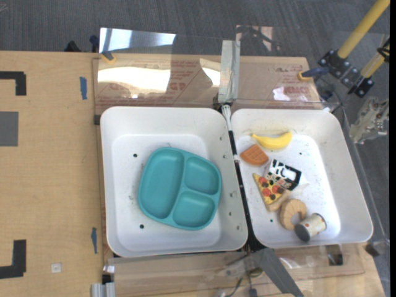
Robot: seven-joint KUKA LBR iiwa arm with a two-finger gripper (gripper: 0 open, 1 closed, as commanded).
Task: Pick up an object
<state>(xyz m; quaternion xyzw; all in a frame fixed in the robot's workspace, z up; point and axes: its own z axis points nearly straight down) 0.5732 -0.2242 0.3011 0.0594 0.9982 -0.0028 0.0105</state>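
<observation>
bright, even light from overhead, everything well lit. strong white glare on the clear panels [154, 73] behind the bins, brightest at the back left. the white bins [117, 135] run near blown out, their walls losing detail. shadows soft and short, a faint one under the teal plate [179, 187]. focus slightly soft throughout; small toys in the right bin look a bit fuzzy.

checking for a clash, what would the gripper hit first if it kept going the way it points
Hard to say: the gripper is blurred, just outside the right bin rim. If it points down, it likely meets the grey floor beside the bin first, not any toy.
</observation>
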